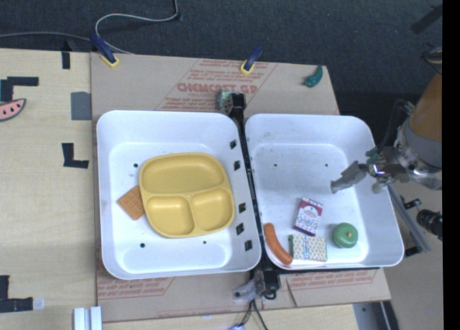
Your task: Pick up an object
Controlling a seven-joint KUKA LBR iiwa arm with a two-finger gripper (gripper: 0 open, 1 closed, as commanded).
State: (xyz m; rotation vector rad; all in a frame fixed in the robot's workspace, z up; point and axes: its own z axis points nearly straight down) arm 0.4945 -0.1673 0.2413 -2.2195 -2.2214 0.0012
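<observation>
Four small things are gathered in the right bin [287, 131] at its near edge, below and to the left of the gripper [345, 179]: a red-and-white packet [308, 216] nearest it, a green apple [346, 235] almost straight below, a pale patterned card [310, 248] beneath the packet, and an orange sausage [278, 244] farthest left against the dividing wall. The gripper is seen over the bin's right side, nothing is held in it, and whether its fingers are spread or pressed together cannot be told. Bare white floor is left to its left and above, while the left bin [115, 177], well apart, is taken up by a yellow divided plate [187, 193] with a brown cracker [131, 203] tucked at its left edge.
</observation>
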